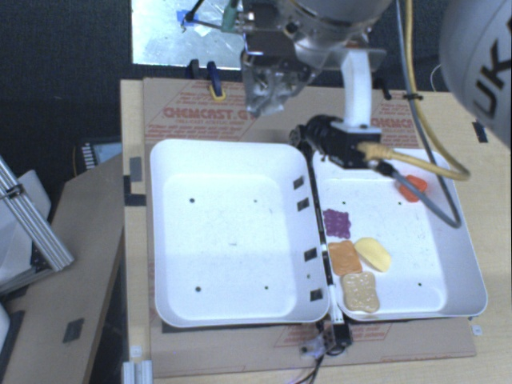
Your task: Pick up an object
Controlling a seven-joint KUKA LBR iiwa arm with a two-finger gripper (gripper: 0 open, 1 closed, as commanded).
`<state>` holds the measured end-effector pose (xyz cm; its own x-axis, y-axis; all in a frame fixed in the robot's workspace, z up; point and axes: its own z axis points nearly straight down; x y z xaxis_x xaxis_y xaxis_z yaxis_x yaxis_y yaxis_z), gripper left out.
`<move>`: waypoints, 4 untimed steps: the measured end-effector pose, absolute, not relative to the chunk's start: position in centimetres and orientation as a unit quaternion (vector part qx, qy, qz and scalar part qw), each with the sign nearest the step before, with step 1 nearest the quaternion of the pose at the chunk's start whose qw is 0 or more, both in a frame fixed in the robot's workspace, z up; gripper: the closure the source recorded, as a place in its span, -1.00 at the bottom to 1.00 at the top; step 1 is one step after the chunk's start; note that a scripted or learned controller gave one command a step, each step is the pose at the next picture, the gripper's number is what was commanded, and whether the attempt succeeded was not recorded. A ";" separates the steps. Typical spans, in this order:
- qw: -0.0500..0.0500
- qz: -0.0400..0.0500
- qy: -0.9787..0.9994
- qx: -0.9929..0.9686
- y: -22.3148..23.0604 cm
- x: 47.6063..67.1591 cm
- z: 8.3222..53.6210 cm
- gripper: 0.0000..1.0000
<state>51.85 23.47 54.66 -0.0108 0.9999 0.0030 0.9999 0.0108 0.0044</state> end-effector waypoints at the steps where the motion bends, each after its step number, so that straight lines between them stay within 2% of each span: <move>1: 0.000 0.000 0.707 0.707 23.4 53.6 53.4 1.00; 4: 0.001 0.004 0.713 0.701 23.5 53.6 56.8 1.00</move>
<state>53.61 23.51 56.84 -0.0159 0.9999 0.0043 0.9998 0.0159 0.0077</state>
